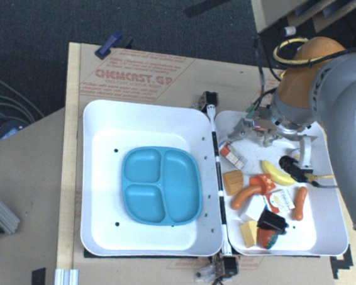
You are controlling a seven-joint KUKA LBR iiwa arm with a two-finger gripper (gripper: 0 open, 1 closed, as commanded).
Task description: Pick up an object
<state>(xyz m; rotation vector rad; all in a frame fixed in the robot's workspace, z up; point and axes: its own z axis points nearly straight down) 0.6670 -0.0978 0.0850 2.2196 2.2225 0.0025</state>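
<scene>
My gripper (252, 135) hangs over the far end of the right bin (327, 230), fingers spread and nothing between them. Just below it lies a small red-and-white carton (232, 156). Further toward the front are a yellow banana (277, 173), a tan cracker (232, 179), an orange sausage (246, 195), a red pepper (263, 182), a white-and-red packet (281, 199), a small sausage (299, 203), a black block (273, 221) and a cheese wedge (248, 232).
The left bin (100, 162) holds a blue divided plate (161, 185). A blue clip (108, 45) lies at the bench's far edge. The grey arm (345, 118) covers the right bin's far right corner. Cables run along the floor on the left.
</scene>
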